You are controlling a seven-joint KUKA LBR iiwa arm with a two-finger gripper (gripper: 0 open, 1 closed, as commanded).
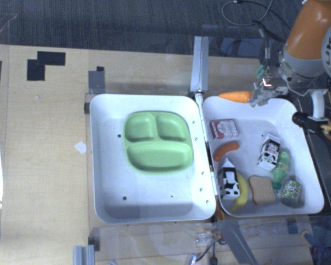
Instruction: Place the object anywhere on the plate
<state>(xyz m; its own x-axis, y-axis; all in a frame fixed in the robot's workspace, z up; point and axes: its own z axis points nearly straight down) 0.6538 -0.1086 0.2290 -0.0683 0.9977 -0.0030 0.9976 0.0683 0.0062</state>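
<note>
Left bin (pixel 99 164): green plate (pixel 156 141) centred, bare margins around.

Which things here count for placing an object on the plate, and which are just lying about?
Belongs to the job:
green divided plate in the left bin
gripper
carrot next to the gripper

Lying about in the right bin:
sausage
red packet
banana
bread slice
two cow-print cartons

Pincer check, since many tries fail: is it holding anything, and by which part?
Cannot be told: the pincer sits at the carrot's right end, the hold unclear.
</note>
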